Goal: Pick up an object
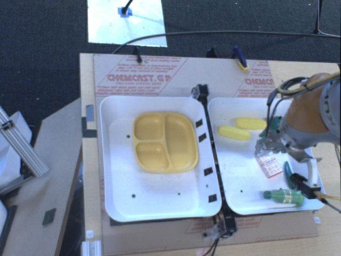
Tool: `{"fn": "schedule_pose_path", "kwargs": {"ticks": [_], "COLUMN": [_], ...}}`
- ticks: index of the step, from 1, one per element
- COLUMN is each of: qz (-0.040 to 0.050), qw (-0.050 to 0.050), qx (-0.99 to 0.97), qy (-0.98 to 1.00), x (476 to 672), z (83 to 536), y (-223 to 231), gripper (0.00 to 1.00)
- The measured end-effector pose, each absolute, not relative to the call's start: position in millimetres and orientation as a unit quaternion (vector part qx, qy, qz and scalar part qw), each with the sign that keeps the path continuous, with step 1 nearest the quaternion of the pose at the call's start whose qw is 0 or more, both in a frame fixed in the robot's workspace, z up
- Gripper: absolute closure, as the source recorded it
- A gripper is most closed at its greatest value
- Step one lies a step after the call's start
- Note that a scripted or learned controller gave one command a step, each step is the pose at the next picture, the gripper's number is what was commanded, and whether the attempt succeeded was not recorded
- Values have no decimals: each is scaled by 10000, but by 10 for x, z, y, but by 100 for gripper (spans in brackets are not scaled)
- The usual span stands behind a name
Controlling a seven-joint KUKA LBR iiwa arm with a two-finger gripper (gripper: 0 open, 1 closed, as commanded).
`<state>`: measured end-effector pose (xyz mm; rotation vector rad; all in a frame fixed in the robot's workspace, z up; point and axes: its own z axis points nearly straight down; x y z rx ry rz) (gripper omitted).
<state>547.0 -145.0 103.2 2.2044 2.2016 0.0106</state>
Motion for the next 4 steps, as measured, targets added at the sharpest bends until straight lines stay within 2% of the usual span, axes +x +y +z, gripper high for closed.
{"fn": "schedule_pose_path", "kwargs": {"ticks": [1,3,4], "qz": [15,17,13], "qw": [28,26,7], "qx": [7073,7050,7038], "qy": [7069,7092,7104], "x": [5411,5504,5610], "z": [1620,2536,2480], "y": [-1509,-1408,-970], "gripper": [100,100,100]}}
